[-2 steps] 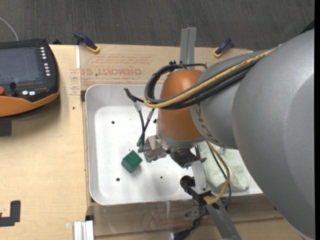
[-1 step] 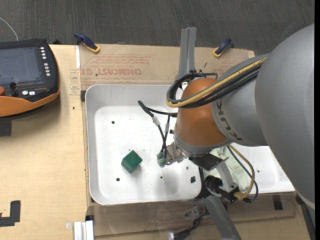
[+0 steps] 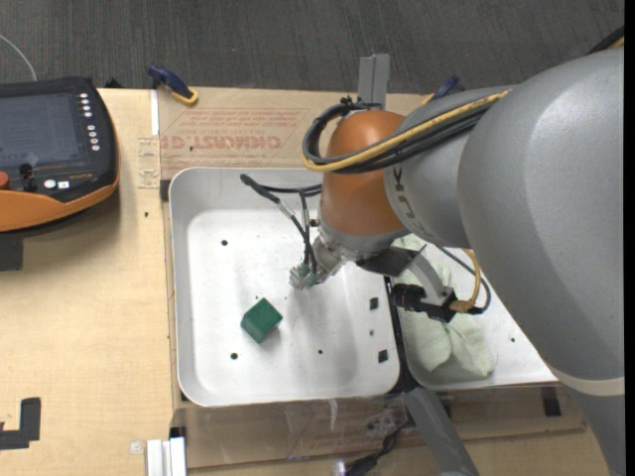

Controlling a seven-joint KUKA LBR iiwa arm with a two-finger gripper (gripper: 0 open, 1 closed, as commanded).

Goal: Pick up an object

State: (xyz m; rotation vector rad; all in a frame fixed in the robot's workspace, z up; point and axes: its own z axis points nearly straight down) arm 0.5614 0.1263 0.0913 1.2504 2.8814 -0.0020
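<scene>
Gripper (image 3: 306, 276) hangs near the green block (image 3: 262, 320), its opening unclear to me; I should centre over it before descending.

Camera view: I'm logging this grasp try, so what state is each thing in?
green block: lying loose on the left bin's floor, apart from the gripper
gripper: low over the left bin, up and right of the block
pale cloth: crumpled in the right bin
teach pendant: resting on the bench
</scene>
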